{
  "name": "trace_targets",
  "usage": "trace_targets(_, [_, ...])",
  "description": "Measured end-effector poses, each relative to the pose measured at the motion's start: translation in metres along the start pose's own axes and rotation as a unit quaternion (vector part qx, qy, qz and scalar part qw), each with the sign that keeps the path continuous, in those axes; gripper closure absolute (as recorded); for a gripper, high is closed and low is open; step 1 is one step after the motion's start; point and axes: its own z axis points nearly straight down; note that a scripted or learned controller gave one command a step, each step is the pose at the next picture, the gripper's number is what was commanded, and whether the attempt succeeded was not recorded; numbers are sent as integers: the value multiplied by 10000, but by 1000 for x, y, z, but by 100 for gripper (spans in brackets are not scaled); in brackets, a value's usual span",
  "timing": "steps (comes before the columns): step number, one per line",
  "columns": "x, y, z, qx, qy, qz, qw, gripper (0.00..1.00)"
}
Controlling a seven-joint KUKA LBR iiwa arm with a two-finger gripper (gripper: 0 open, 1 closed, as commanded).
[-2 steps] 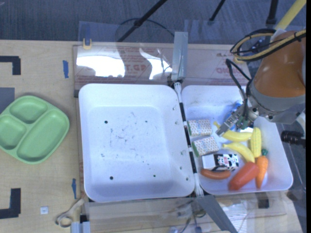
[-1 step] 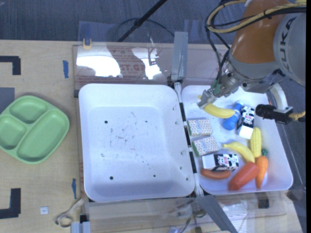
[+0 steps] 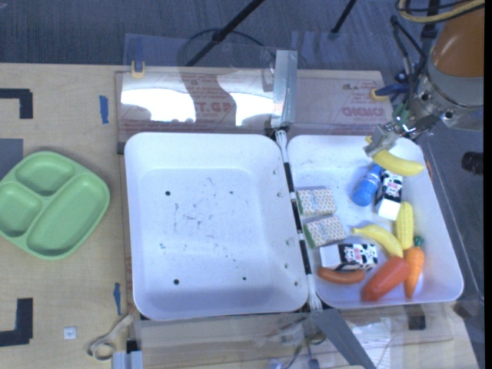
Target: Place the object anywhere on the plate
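Hand [image 3: 390, 138] hovers at the right bin's [image 3: 450, 229] far edge; can't tell its grip. Banana [image 3: 398, 161] lies just below it. Green plate [image 3: 52, 204] sits far left on the table [image 3: 61, 91].

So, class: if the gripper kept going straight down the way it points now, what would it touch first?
Most likely the banana lying just below the gripper at the right bin's back edge, though depth is hard to judge.

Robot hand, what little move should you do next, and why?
Probably lower toward the banana just beneath the gripper. The gripper sits at the right bin's far end with nothing seen between its fingers, and the green plate far off on the left bears no toy yet.
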Motion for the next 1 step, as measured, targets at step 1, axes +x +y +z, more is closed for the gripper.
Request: trace_targets(1, [44,10,112,5,16,-1307,9914,100])
